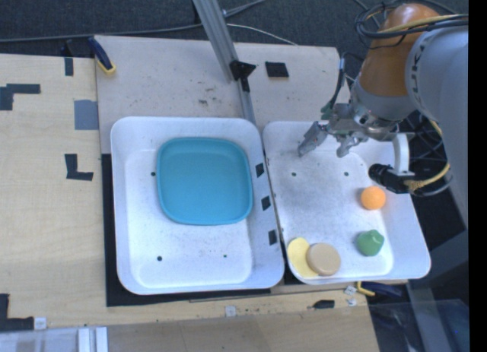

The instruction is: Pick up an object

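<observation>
Two white bins sit side by side before us. Our gripper (329, 145) hangs over the far part of the right bin (304, 183), its fingers spread apart with nothing between them. Well apart from it, near that bin's right wall, lies an orange ball (373, 198); a green object (370, 243) and a tan disc (323, 258) on a yellow piece (298, 255) lie along the near edge. The left bin (137, 259) holds a blue plate (204, 180).
</observation>
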Controlling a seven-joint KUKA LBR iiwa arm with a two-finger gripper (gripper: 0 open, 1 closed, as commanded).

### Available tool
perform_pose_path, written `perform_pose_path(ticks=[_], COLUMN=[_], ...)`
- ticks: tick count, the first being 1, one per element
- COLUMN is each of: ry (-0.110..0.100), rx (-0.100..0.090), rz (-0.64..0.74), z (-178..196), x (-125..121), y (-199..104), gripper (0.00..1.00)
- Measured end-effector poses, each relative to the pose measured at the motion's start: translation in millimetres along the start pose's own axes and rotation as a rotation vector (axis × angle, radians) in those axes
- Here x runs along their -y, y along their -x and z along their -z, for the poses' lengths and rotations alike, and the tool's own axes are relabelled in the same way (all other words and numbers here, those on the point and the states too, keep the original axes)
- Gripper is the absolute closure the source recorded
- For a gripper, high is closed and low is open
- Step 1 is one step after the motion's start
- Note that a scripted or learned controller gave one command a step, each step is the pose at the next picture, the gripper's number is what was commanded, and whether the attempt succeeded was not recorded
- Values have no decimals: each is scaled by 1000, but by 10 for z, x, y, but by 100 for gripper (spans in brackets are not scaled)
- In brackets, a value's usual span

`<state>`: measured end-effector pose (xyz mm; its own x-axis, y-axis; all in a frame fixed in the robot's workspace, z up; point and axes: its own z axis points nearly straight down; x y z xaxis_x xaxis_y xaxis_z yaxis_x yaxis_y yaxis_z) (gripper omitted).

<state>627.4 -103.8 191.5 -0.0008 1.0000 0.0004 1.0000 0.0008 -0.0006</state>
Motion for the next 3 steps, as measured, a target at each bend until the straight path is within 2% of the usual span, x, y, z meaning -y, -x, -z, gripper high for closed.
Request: perform_pose_path(ticks=[1,2,3], ry=[-5,0,2], rx=[0,1,1], rz=[-1,0,0], z=[-607,-1034,-917], x=[-31,-31,-37], y=[51,47,49], gripper=[0,0,100])
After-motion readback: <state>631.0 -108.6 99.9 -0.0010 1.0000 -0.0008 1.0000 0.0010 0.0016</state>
